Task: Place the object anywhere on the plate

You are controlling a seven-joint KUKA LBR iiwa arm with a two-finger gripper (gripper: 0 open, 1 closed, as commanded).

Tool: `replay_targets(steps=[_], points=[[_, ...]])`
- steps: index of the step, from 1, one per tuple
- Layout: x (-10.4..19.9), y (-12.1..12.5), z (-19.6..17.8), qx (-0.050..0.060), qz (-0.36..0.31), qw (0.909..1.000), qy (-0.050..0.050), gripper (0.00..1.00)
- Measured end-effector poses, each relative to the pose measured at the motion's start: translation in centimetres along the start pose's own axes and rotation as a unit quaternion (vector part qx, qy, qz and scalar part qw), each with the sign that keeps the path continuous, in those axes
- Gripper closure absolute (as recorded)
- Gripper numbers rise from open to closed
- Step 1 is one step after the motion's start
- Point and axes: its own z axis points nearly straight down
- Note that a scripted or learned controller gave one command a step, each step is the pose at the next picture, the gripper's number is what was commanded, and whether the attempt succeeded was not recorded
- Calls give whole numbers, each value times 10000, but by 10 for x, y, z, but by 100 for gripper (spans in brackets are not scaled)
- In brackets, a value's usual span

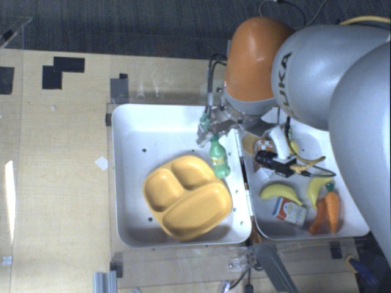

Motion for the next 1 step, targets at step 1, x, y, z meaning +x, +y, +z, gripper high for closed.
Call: replay_targets(steps=[1], points=[[-1, 0, 0, -2, 4, 10000, 0, 0]])
